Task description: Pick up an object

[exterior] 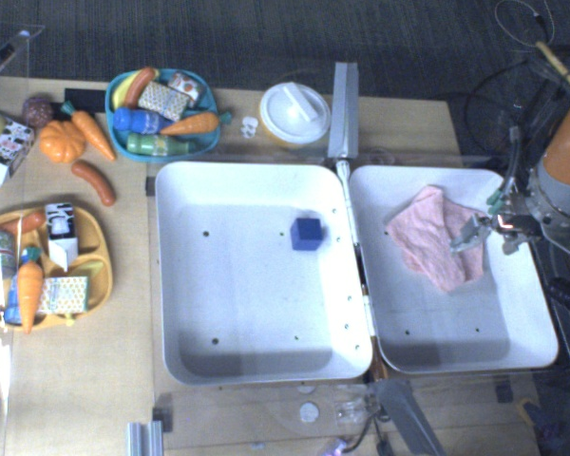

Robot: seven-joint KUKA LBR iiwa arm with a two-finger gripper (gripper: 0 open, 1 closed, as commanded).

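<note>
A crumpled pink cloth point(435, 237) lies in the right bin point(456, 340), toward its far half. A small blue cube point(307, 233) sits in the left bin point(237, 331), near its right wall. My gripper point(477, 230) reaches in from the right and hangs over the right edge of the pink cloth, its fingers pointing left. The fingers look slightly apart, with nothing visibly between them. The orange-banded arm point(565, 160) stands at the right edge of the view.
Left of the bins, a blue bowl point(161, 112) and a yellow tray point(47, 269) hold toy food; loose toy vegetables lie between them. A white lidded bowl point(294, 114) stands behind the bins. A metal divider point(342, 112) runs between the bins.
</note>
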